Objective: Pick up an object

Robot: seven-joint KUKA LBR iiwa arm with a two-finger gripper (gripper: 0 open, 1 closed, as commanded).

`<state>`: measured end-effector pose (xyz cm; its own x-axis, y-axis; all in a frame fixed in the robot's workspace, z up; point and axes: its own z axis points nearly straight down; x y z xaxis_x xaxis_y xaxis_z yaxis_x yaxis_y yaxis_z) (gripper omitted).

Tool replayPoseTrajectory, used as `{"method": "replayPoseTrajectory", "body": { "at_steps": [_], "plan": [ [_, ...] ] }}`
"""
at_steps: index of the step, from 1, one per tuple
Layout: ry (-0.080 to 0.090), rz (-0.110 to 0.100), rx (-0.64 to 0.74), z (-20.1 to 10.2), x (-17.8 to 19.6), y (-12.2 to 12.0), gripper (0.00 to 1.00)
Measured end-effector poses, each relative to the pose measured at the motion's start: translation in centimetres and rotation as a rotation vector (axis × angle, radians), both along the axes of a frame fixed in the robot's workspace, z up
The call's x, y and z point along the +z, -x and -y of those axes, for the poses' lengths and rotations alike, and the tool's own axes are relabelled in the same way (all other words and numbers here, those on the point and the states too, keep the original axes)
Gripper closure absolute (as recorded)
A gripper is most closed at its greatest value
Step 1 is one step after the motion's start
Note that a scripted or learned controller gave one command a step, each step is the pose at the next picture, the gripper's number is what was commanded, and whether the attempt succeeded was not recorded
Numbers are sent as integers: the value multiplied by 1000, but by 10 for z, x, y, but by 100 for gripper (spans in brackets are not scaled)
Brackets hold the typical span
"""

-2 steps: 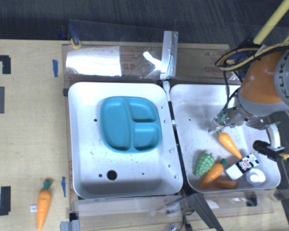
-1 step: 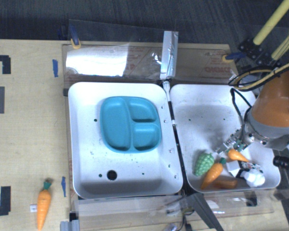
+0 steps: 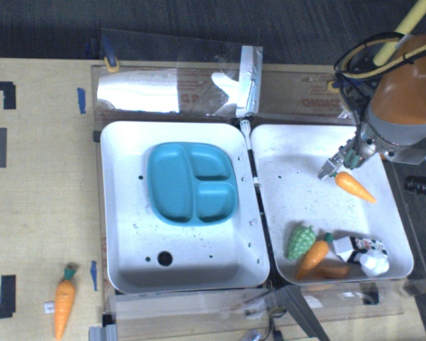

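So the arm [image 3: 401, 98] came in from 3 o'clock, orange band up around 1 o'clock of the shot, and the gripper [image 3: 335, 168] was hanging low over the right bin [image 3: 284, 148], roughly at the bin's 1 o'clock area. Fingers looked spread a bit, nothing between them as far as I could see, so I'd call it released and not gripping anything.

Just beside it, at about 4 o'clock from the fingertips, a small carrot [image 3: 355, 186] lay on the bin floor, pointing down toward 4 o'clock. Close to the gripper, but whether they touched I honestly couldn't tell.

The rest of the right bin's stuff was bunched along the 6 o'clock edge: a green bumpy thing [image 3: 299, 241], a second carrot [image 3: 314, 255] leaning against it with its leafy end up, a brown piece [image 3: 332, 269] under that, and a black and white toy [image 3: 369, 256] at the 5 o'clock corner. All well apart from the gripper.

Left bin [image 3: 121, 190] had a blue divided tray [image 3: 192, 182] sitting in the middle, slightly toward 12 o'clock, plus a dark round spot [image 3: 165, 258] near its 7 o'clock corner.

Out on the bench [image 3: 35, 190], way over at 8 o'clock of the shot, a third carrot [image 3: 64, 300] lay outside both bins, leafy end toward 12
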<state>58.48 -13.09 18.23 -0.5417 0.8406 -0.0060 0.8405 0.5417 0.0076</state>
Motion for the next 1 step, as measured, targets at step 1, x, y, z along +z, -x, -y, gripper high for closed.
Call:
{"method": "replayPoseTrajectory", "body": {
  "at_steps": [1],
  "plan": [
    [-1,-6,-2,1,-3,2,0]
  ]
}}
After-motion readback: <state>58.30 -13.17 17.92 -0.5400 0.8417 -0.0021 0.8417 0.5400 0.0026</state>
